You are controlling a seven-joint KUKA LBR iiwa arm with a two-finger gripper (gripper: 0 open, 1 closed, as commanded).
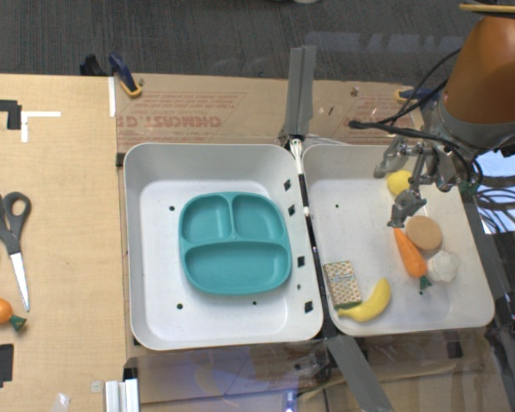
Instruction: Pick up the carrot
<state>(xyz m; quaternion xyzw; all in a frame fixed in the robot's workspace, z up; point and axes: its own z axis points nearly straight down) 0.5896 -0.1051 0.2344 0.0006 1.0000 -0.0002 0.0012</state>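
wooden bench (51,187) on the left, two white bins side by side, the right bin (463,316) crowded. the gripper (409,197) hangs over its upper part, its fingers lost in cables, so i can't tell their spread or any hold. the carrot (409,252) lies lower right, tilted, touching a tan round piece (425,233) and a white ball (443,266). a yellow lemon (398,182) is half hidden. teal plate (234,242) in the left bin (146,256).
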